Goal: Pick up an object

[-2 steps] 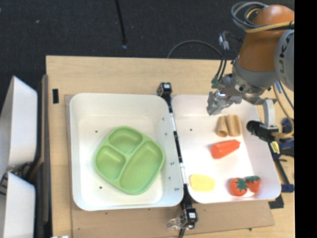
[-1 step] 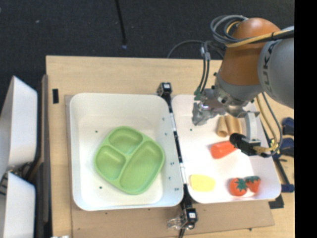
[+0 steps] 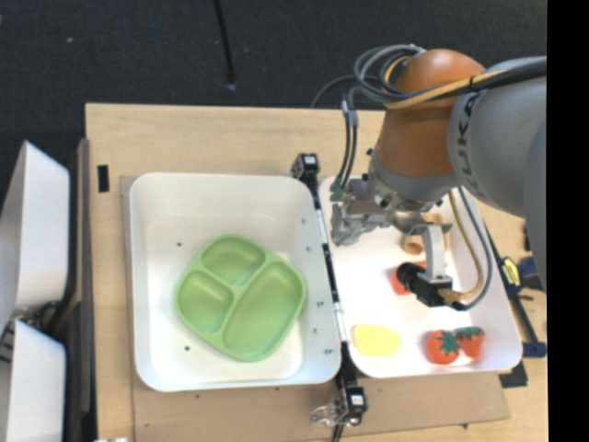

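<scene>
So right now the arm is parked over the right bin (image 3: pixel 368 279), with the gripper (image 3: pixel 348 226) sitting low by that bin's left wall, right up against the divider between the two bins. From this angle I honestly can't tell whether it's spread or pinched together, and I don't see anything in it.

Pickable stuff in that bin: a yellow lump (image 3: pixel 375 340) near the front edge, a red strawberry-looking toy (image 3: pixel 453 345) in the front right corner, and an orange-red thing (image 3: pixel 402 279) half hidden behind the robot's own hardware. There's also a small tan piece (image 3: pixel 414 243) tucked under the wrist. The left bin (image 3: pixel 147 247) just has a green divided plate (image 3: pixel 241 296).

My read: we're at the reach/descend stage, no grasp yet. The gripper looks well apart from every item, so the next move probably needs a shift toward the front of the bin, the yellow lump being the most exposed target, then a straight drop onto it.
</scene>
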Robot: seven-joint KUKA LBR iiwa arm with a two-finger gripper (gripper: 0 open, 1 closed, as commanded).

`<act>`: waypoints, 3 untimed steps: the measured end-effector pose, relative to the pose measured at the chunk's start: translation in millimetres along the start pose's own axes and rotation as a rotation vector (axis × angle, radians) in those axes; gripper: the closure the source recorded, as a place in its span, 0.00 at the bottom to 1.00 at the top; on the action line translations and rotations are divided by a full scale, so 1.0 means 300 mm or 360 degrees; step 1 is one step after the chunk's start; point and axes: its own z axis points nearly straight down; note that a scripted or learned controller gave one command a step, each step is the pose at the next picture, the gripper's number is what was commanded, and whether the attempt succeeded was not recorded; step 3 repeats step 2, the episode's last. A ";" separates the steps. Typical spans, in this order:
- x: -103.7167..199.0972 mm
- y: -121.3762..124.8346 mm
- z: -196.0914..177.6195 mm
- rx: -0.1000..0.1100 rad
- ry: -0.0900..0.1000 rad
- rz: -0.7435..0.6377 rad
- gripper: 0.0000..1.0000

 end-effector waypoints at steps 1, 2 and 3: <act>0.180 -0.060 0.027 0.0001 0.0002 -0.0004 1.00; 0.172 -0.058 0.026 -0.0001 0.0003 0.0003 0.00; 0.172 -0.058 0.026 -0.0001 0.0003 0.0003 0.00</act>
